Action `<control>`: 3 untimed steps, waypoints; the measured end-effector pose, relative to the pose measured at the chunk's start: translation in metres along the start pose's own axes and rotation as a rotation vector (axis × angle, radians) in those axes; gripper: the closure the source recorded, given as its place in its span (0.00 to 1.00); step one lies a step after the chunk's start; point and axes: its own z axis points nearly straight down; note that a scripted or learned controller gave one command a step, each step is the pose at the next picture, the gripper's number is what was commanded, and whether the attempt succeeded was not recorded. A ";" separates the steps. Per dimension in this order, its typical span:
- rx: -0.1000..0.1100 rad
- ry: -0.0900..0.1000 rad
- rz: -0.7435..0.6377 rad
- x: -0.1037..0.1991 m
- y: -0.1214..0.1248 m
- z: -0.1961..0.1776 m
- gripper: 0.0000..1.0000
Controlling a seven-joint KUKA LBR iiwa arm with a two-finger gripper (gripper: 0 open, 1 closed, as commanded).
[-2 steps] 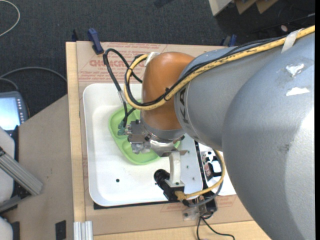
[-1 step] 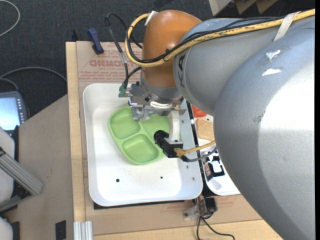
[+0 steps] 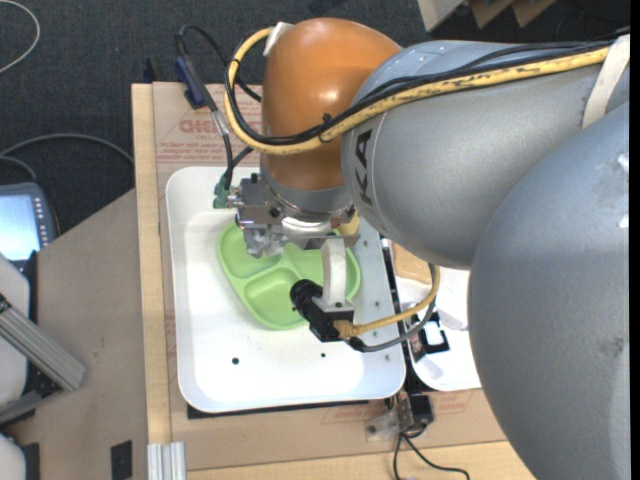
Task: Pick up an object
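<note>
White bin (image 3: 200,298) at left on the table (image 3: 155,148), two small dark specks on its floor. Green divided tray (image 3: 262,293) lies in bin's upper middle, partly under the wrist. Gripper (image 3: 262,240) sits low over tray's top edge, seems touching it; fingers hidden by the wrist, can't tell if wide or narrow. Orange band (image 3: 315,98) above, grey arm (image 3: 500,168) fills right

A light green plastic divided tray (image 3: 268,293) lies flat in the left white bin (image 3: 200,298), toward its right side, its upper part hidden.
</note>
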 end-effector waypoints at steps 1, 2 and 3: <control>-0.016 0.002 0.003 -0.002 0.063 -0.134 1.00; -0.007 -0.001 0.007 -0.053 0.075 -0.231 1.00; 0.017 -0.005 0.006 -0.062 -0.016 -0.104 1.00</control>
